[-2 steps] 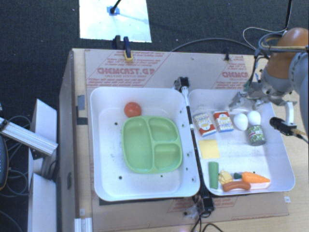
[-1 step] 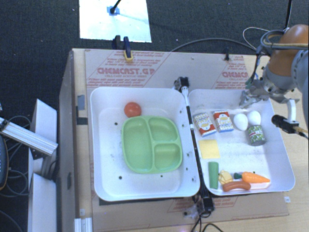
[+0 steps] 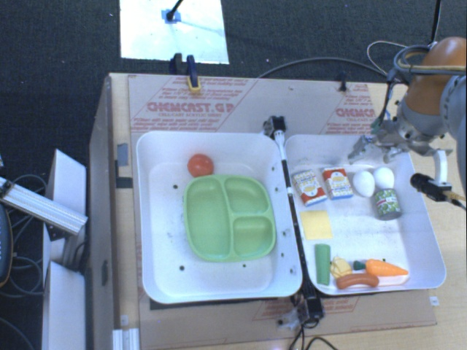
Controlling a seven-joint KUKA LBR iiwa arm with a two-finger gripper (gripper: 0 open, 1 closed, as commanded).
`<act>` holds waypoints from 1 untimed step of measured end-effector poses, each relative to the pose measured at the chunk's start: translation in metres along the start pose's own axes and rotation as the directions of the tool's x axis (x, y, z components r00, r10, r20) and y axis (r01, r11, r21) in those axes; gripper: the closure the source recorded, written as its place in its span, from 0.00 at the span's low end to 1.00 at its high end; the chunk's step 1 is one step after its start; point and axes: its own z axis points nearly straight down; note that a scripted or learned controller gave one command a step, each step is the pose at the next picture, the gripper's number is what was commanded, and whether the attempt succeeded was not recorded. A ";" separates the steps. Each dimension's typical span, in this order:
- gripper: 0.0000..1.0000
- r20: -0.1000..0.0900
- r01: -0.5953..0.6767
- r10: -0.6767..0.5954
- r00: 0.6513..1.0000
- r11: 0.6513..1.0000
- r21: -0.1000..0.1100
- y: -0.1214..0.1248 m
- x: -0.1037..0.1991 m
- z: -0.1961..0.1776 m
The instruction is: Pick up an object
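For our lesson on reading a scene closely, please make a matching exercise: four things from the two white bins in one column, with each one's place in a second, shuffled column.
Things:
1. green tray
2. tomato
3. carrot
4. two eggs

Places:
A. right bin, near front edge
B. left bin, just behind the tray
C. right bin, toward the back
D. left bin, middle

Pairs: 1-D, 2-B, 3-A, 4-C

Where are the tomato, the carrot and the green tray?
tomato (image 3: 200, 165), camera view, middle of its red top.
carrot (image 3: 386, 269), camera view, middle of its orange body.
green tray (image 3: 228, 217), camera view, central divider ridge.
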 end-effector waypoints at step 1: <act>0.00 -0.006 -0.004 0.004 1.000 1.000 0.011 -0.003 0.001 0.023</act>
